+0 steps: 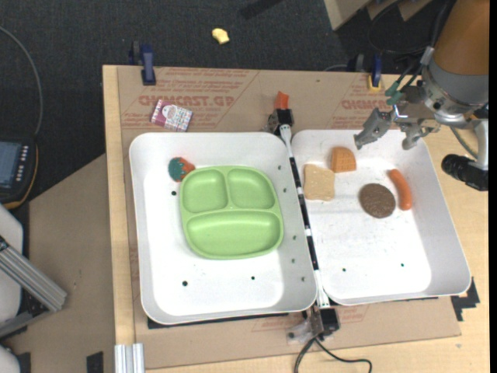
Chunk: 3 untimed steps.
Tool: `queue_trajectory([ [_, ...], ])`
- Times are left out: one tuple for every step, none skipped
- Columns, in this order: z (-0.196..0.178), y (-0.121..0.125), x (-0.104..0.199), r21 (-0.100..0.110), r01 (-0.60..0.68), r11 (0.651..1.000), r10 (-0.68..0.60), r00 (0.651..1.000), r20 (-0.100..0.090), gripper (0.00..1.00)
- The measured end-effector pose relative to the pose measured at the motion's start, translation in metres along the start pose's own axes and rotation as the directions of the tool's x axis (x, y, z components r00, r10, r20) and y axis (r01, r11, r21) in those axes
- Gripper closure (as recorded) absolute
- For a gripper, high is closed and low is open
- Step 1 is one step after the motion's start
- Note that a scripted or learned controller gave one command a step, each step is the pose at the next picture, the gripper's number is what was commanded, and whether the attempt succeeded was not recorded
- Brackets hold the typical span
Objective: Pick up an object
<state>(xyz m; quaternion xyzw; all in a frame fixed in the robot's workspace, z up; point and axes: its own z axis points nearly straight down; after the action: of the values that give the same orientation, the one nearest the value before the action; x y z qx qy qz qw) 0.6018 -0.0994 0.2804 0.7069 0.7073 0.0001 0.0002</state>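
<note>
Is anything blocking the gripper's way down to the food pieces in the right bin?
Nothing visible does. The gripper hangs open above the far edge of the right bin, and the orange piece, tan slice, brown patty and sausage lie uncovered on the bin floor below and beside it.

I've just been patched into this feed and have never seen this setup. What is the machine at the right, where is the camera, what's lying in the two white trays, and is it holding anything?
One fixed camera looks down at a slant. The grey robot arm with an orange band reaches in from the right; its two-finger gripper hangs open, holding nothing, over the right shallow white bin's far edge. That bin holds toy food: an orange-tan bread chunk, a pale tan bread slice, a round brown patty and an orange sausage. The left white bin holds a green three-compartment plastic plate, with a small red-and-teal toy beside it.
</note>
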Motion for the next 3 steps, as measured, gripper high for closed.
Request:
queue_trajectory([
  [0.096,0.03,-0.045,0.005,-0.004,1.0,0.004,1.0,0.0,0.0],
  [0.203,0.004,-0.079,0.01,-0.005,1.0,0.005,1.0,-0.001,0.0],
  [0.196,-0.025,-0.059,0.004,-0.001,1.0,0.001,1.0,-0.002,0.0],
])
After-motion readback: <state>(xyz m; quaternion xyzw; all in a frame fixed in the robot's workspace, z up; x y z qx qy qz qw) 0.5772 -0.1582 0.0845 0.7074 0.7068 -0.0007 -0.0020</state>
